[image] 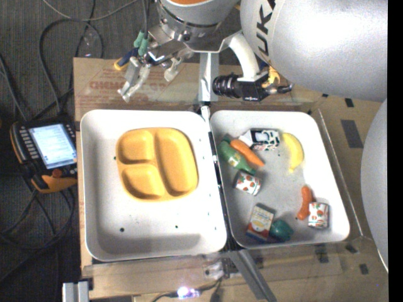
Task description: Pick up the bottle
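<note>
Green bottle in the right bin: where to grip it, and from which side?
Come straight down and close across the green bottle's upper-left end. It lies flat and slanted, near the bin's left wall, with the carrot against its right side, so that end looks freest. Clearance is probably tight.
</note>
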